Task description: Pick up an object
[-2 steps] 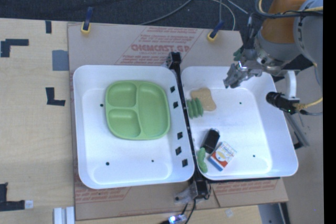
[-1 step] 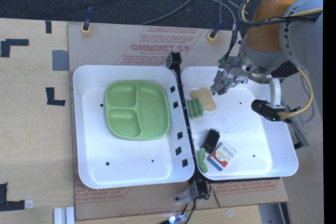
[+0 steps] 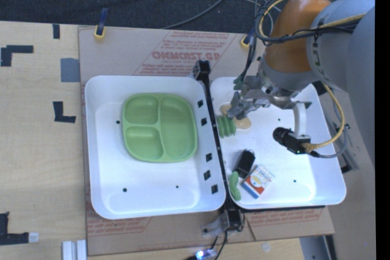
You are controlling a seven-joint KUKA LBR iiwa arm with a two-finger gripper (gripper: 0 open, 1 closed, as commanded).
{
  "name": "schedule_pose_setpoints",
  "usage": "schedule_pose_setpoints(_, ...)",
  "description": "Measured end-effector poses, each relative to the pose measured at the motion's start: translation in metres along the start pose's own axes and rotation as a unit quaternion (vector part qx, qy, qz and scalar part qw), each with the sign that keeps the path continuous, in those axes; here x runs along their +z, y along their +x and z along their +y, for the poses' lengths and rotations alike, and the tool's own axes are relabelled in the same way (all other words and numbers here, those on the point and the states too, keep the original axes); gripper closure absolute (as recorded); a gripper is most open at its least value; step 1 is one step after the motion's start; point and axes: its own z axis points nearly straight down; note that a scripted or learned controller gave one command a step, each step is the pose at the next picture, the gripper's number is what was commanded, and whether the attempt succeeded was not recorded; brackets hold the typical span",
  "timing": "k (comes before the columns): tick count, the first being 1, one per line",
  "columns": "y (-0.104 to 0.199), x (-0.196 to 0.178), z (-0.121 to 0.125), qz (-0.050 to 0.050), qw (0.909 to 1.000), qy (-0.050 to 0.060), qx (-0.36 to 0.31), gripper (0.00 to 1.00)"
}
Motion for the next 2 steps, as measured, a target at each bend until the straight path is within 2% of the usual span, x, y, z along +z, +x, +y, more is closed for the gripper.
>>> schedule_pose_setpoints(1,0.047,-0.010,-0.015,0.000,1.0000,0.000,-0.001,1.00)
schedule_pose_setpoints(2,0.106,-0.008,-0.019,0.000,1.0000,0.000,-0.001,1.00)
